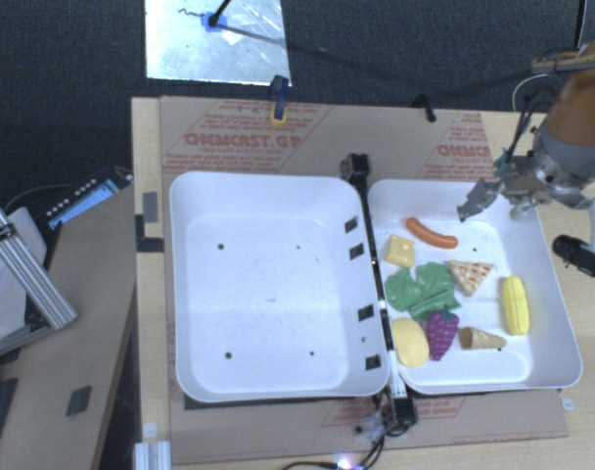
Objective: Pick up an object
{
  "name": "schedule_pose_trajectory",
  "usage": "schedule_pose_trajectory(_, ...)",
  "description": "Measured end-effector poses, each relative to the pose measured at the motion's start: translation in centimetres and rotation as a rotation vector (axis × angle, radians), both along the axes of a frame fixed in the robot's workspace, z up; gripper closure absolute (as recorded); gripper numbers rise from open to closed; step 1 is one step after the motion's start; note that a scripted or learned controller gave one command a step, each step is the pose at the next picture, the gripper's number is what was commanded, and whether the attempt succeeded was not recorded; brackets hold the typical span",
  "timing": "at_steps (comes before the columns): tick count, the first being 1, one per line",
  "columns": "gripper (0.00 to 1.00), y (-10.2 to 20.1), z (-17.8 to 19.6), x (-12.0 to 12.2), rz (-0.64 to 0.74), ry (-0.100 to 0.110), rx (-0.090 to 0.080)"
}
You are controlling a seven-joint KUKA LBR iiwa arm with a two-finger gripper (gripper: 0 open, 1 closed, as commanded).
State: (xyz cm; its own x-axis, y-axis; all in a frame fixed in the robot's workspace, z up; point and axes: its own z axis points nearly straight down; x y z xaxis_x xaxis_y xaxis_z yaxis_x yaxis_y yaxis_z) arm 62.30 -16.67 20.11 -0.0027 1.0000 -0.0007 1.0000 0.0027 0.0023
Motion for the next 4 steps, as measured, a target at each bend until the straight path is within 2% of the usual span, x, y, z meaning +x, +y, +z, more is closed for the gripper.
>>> schedule_pose_trajectory(1, 0.00, 2.6, -6.4, -4.3, -0.001, 0.009, 0.004)
schedule_pose_trajectory(2, 0.00, 8.1, -11.6, -10.5, 0.000, 0.003, 0.001)
schedule_pose_trajectory(3, 0.00, 6.9, -11.5, -1.5, 0.003, -0.008, -0.002)
schedule_pose_trajectory(4, 0.00, 8.2, -11.6, -6.4, -0.002, 0.003, 0.001)
